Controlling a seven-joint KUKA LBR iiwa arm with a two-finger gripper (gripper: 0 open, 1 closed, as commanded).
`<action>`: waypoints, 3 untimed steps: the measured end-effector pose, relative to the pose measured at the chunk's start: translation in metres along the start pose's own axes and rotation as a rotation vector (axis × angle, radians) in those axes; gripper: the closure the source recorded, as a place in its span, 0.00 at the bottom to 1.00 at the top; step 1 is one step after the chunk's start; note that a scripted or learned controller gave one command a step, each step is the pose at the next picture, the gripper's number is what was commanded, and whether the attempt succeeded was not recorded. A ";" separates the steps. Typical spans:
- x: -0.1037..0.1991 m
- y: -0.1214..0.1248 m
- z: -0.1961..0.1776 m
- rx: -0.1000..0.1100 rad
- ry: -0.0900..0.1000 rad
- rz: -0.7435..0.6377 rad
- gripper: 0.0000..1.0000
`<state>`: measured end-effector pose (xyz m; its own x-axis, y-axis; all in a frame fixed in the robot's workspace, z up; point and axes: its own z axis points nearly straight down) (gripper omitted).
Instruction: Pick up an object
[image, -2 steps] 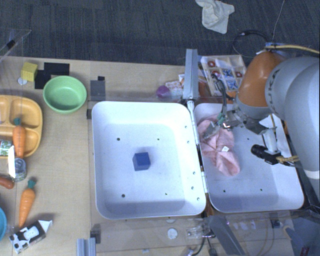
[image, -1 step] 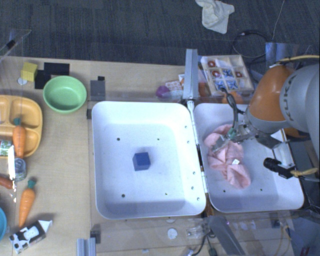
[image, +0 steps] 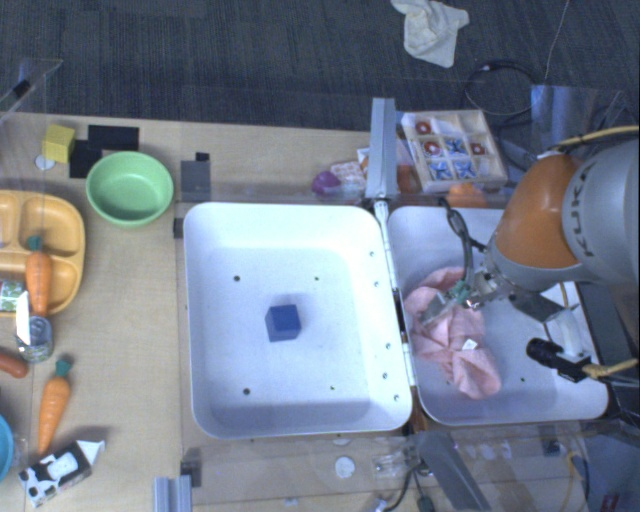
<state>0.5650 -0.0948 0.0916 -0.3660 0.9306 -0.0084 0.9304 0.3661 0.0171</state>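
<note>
Arm (image: 560, 225) low over pink cloth (image: 455, 340)

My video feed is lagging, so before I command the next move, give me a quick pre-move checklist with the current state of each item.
1. End effector over a bin: ok, it is low over the right bin.
2. Target beneath it: ok, the pink cloth lies crumpled right under it.
3. Cloth actually grasped: cannot tell, the contact is too small and blurred to judge.
4. Cloth inside the bin walls: ok, it lies within the right bin, near the divider side.
5. Alternative target: ok, the blue cube sits alone mid-floor in the left bin.
6. Cables clear of the arm's path: cannot tell, a black cable hangs close by the wrist.
</note>
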 end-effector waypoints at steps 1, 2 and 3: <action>-0.019 0.049 0.002 0.005 0.002 0.268 0.00; -0.043 -0.019 0.000 0.004 -0.001 0.145 0.00; -0.010 0.020 0.001 0.001 0.000 -0.035 0.00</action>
<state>0.5872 -0.0971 0.0913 -0.3980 0.9174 -0.0087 0.9172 0.3981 0.0157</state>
